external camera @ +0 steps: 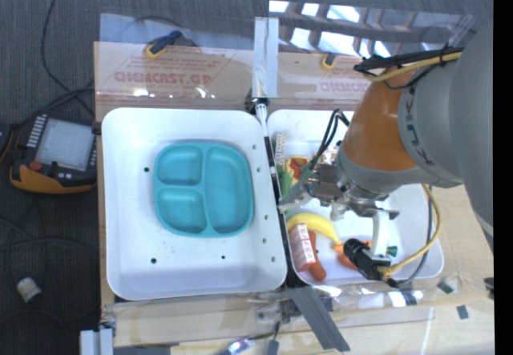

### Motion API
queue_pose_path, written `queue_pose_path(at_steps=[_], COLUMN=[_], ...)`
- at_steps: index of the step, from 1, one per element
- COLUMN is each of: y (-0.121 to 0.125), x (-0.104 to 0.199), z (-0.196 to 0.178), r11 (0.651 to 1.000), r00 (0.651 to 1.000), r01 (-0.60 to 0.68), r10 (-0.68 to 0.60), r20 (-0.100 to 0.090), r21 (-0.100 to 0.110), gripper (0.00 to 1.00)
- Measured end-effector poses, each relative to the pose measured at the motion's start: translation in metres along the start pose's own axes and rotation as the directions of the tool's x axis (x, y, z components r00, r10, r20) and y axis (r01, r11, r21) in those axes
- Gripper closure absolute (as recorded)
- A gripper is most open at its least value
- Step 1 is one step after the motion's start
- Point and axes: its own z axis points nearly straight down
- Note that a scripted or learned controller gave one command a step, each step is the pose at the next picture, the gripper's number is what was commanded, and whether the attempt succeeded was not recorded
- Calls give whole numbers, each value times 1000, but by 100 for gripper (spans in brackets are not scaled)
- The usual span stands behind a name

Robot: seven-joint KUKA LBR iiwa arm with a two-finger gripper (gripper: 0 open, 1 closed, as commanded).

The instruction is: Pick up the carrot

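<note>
noting carrot (349, 248) at the near end of the right bin (409, 209), orange, flat on the bin floor, not lifted. lying close to a red packet (303, 251) and a yellow banana (315, 225). claw (358, 213) hanging just behind the carrot, close over it; cannot tell how far open, hidden under the wrist; nothing seen held. farther back, green and red bits (292, 169). alongside, left bin (120, 185) with teal plate (203, 189). judged: approach made, grasp and lift not yet done.
</note>
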Motion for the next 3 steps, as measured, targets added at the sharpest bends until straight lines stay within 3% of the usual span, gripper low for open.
queue_pose_path(at_steps=[1, 2, 3], y=[6, -3, 10], x=[-78, -45, -91], z=[66, -1, 81], r11=[953, 828, 796], r00=[953, 828, 797], r01=[304, 561, 604], r10=[-304, -561, -604], r20=[1, 2, 12], r21=[0, -3, -19], gripper=[0, 0, 0])
